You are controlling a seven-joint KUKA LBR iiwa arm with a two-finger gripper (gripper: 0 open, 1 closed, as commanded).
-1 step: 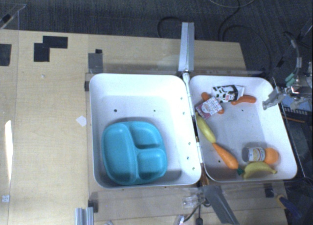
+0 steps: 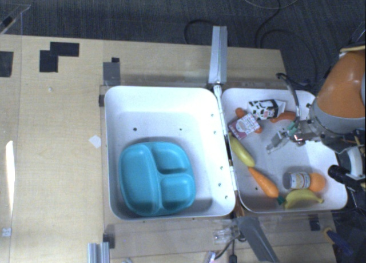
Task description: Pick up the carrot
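Carrot (image 2: 263, 181) in rt bin, long axis diagonal, green end lower-right; pincer (image 2: 278, 140) apart above it, seemingly open.

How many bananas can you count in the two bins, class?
2, both in the right bin: one banana lies by its left wall, the other banana at its near edge beside the can. Others may be hidden under the arm.

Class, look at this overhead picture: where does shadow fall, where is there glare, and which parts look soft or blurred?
Camera view: a soft shadow darkens the left bin's floor around the blue tray; a bright streak of glare marks the bench's left edge; the hand and the small items near it look soft, while the carrot reads clearly.
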